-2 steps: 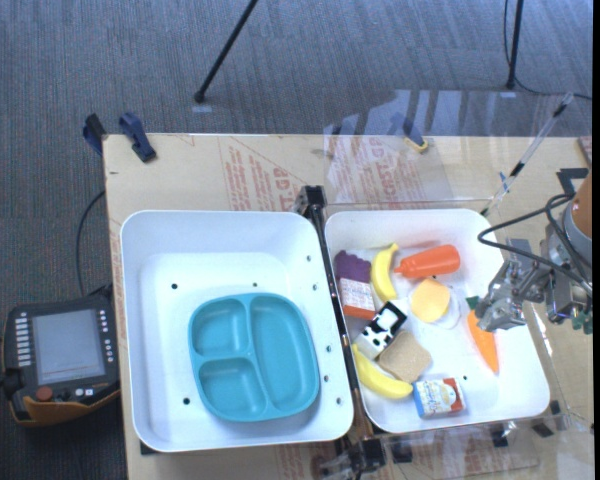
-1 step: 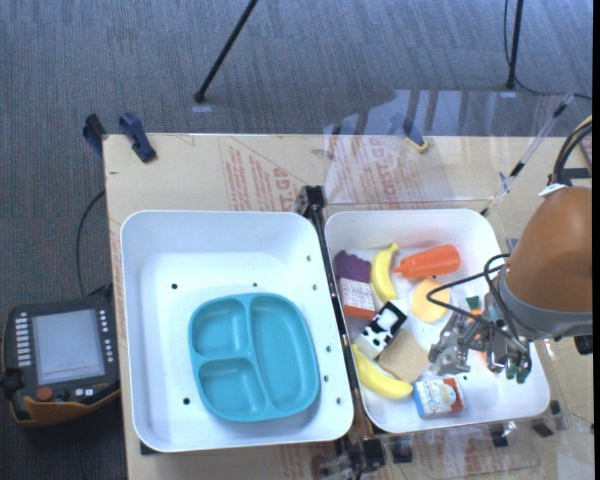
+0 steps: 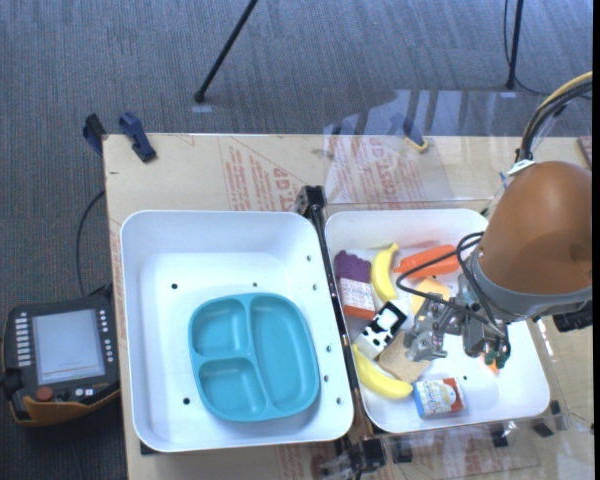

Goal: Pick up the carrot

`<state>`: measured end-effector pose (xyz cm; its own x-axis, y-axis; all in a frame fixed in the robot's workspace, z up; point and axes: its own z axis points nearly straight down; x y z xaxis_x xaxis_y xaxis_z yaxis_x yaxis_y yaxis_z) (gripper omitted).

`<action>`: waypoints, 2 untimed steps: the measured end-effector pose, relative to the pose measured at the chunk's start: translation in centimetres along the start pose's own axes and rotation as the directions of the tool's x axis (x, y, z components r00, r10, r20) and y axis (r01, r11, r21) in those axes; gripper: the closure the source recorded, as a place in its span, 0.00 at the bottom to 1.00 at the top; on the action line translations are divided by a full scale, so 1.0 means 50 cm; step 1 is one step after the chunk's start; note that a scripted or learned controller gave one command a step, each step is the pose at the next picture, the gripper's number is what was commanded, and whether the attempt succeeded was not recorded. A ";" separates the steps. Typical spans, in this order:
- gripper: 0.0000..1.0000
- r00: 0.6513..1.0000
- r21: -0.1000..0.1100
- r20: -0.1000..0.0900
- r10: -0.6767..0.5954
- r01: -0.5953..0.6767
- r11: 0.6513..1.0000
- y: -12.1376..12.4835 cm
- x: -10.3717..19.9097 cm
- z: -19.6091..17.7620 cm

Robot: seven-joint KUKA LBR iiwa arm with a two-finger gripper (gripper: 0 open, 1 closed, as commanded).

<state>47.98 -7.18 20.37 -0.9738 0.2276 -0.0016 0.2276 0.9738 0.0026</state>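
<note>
Two white bins sit side by side on the bench. Far left of the frame, a teach pendant (image 3: 62, 353) lies on the carpet. The left bin (image 3: 145, 268) bears a blue divided plate (image 3: 253, 354), lower centre of the frame. Up at the bench's upper-left corner, blue clamps (image 3: 135, 135) grip the board's edge.

Right of the divider, the right bin (image 3: 520, 393) is crowded: a purple item (image 3: 352, 266) beside a yellow banana (image 3: 382, 271), a black-and-white block (image 3: 383, 328) below them, and a second banana (image 3: 381, 378) curving along the bin's lower left. A small carton (image 3: 439, 397) lies near the bin's lower edge.

The carrot (image 3: 430, 260) — orange, lying roughly level — rests in the upper part of the right bin, just right of the upper banana and apart from the gripper (image 3: 442, 336). That gripper hangs below the carrot, over the bin's middle, under the arm's orange band (image 3: 540, 228) at the frame's right — whether its claw is spread or pressed together I cannot tell.
</note>
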 end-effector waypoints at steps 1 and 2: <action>1.00 0.999 0.001 0.009 0.041 -0.041 0.999 -0.013 -0.002 -0.219; 1.00 0.945 -0.001 -0.006 -0.326 0.326 0.945 -0.127 -0.026 -0.010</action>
<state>47.80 -13.67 20.86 -0.9947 -0.1027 0.0037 -0.1027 0.9947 0.0032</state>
